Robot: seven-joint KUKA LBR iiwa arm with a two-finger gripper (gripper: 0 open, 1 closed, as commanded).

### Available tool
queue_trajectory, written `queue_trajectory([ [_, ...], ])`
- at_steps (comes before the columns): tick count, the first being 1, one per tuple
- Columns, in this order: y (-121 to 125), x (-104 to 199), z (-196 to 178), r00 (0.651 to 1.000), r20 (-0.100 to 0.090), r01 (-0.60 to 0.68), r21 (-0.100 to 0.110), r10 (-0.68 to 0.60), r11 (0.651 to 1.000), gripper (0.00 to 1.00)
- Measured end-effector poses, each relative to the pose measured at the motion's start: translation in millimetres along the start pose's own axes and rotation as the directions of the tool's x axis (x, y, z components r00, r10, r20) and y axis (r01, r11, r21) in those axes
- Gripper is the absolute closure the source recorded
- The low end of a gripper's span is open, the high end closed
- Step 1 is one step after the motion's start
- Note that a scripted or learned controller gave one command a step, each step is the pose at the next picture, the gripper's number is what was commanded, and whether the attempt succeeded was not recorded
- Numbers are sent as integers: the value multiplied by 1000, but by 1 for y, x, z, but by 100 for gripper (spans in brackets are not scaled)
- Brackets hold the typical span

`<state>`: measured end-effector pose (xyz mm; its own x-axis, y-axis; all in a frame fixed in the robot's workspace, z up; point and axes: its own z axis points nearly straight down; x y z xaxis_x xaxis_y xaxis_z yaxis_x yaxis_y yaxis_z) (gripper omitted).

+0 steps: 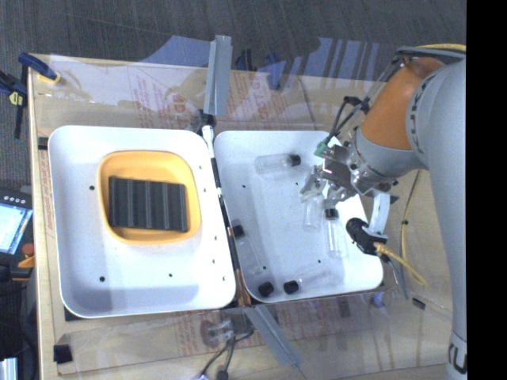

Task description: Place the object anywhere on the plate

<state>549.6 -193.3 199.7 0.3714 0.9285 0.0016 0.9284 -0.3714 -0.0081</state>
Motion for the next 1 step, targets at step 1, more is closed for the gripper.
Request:
queue_trajectory([
  [1, -20, 30, 4, 980, 2, 199, -1, -199, 980, 100],
])
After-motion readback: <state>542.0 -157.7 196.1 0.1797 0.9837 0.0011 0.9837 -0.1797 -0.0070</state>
